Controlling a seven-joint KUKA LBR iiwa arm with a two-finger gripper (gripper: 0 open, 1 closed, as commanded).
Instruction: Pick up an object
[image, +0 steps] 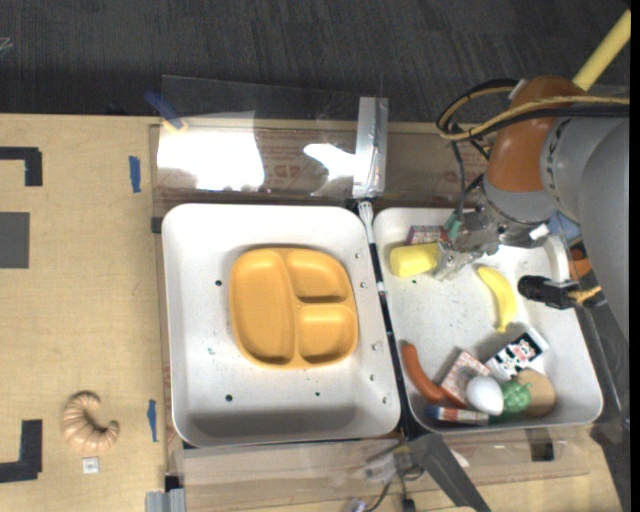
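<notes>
The hand (455, 258) hangs just right of the lemon (413, 261); grip state unclear. Centre over it before closing.

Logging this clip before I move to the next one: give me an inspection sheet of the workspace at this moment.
Surface: two white bins, left bin, right bin, on a wooden bench.
Job's things: yellow block, banana, white egg, red sausage in the right bin.
Clutter: yellow divided plate in the left bin; croissant on the bench.
Grippers: gripper low in the right bin beside the yellow block.
Cables: yellow-black loops behind the arm.
Surroundings: blue tape marks.
</notes>
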